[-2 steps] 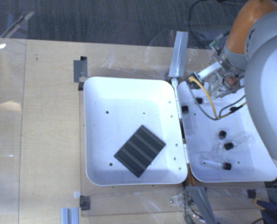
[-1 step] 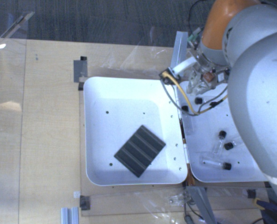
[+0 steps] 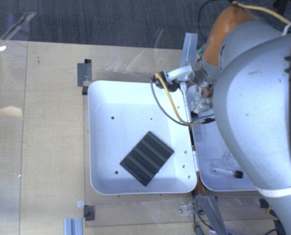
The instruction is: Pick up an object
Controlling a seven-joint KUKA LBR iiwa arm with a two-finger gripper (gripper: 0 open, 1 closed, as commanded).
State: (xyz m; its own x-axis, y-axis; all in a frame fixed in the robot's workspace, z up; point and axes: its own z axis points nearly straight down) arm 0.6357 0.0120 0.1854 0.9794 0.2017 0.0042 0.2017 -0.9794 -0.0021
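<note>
The grey arm point(image 3: 263, 106) bulks over the frame from about one to five o'clock, its orange band point(image 3: 224, 28) near the top, and it covers most of the right bin point(image 3: 211, 173). The pale wooden worktop point(image 3: 37, 131) spreads beneath, carrying both bins. The left bin point(image 3: 101, 102) lies open to the camera, with a dark ribbed rectangular pad point(image 3: 147, 158) lying flat and turned on the diagonal at about five o'clock within it, clear of the walls. In the right bin, at about six o'clock of the part that shows, a small clear tube with a dark cap point(image 3: 228, 172) lies on the floor, close beside the arm's flank.

The pincer point(image 3: 200, 99) sits low over the seam between the bins, tangled in cables at about twelve o'clock of that seam; whether it is released or clenched I cannot tell, and nothing is seen between its tips.

By my judgement the step in hand is the approach, no object yet chosen. The next move calls for settling squarely over one item and descending.
</note>
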